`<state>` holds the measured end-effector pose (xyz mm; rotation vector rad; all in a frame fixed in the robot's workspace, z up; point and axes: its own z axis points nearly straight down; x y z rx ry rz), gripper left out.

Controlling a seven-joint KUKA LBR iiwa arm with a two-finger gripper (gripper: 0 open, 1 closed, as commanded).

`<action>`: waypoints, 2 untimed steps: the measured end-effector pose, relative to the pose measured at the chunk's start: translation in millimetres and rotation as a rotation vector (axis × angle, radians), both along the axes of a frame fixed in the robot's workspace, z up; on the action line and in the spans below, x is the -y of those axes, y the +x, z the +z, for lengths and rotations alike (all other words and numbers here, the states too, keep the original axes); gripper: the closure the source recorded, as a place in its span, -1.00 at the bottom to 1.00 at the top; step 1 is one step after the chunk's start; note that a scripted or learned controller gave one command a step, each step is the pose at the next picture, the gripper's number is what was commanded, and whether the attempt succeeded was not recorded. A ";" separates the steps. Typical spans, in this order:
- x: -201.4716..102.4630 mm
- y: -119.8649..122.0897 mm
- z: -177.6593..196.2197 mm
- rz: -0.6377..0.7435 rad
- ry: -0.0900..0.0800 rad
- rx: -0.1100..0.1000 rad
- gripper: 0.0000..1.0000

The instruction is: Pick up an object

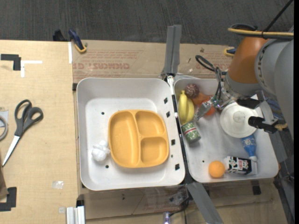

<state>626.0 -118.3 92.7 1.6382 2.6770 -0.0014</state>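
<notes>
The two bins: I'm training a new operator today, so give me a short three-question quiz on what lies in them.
1. True or false: the yellow divided tray lies in the right bin.
2. Which sits nearest the front wall of the right bin? A) banana B) orange C) green can
3. What white item lies beside the tray in the left bin?

Key: 1. False, it lies in the left bin. 2. B. 3. A crumpled white object, on the tray's left in the camera view.
</notes>
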 end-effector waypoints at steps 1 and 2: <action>-0.3 0.8 9.8 0.004 -0.003 0.001 1.00; -37.7 13.3 121.8 -0.137 0.000 -0.001 1.00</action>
